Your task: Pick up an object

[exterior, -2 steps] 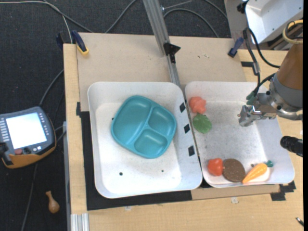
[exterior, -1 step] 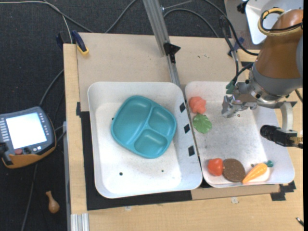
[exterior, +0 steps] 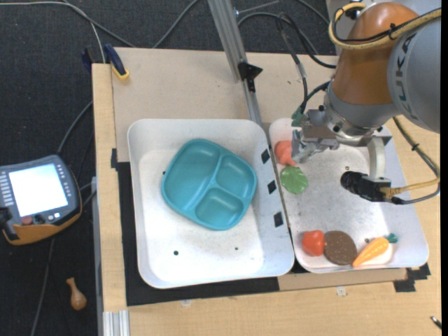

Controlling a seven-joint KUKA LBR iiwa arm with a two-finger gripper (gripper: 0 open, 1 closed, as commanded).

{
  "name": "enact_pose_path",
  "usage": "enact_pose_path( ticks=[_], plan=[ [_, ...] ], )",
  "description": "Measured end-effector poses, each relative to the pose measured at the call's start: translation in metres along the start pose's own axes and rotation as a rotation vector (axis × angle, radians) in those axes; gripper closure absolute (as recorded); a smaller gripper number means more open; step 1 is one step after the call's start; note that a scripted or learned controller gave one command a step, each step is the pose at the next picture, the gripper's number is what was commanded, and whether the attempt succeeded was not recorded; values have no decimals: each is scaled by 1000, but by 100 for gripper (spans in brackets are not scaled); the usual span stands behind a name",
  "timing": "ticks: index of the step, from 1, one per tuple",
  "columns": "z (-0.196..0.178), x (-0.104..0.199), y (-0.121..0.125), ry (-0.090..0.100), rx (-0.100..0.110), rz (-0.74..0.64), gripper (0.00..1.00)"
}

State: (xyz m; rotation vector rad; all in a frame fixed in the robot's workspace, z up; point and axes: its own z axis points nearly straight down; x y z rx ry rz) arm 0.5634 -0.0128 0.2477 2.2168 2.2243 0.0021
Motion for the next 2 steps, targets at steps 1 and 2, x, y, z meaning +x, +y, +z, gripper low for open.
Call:
enact_pose_path(
  ticks=[1, 2],
  plan=[
    [-4, 47, 24, 1, -1, 0, 100],
    [10, 96, 35, 0, 0, 0, 100]
  ],
)
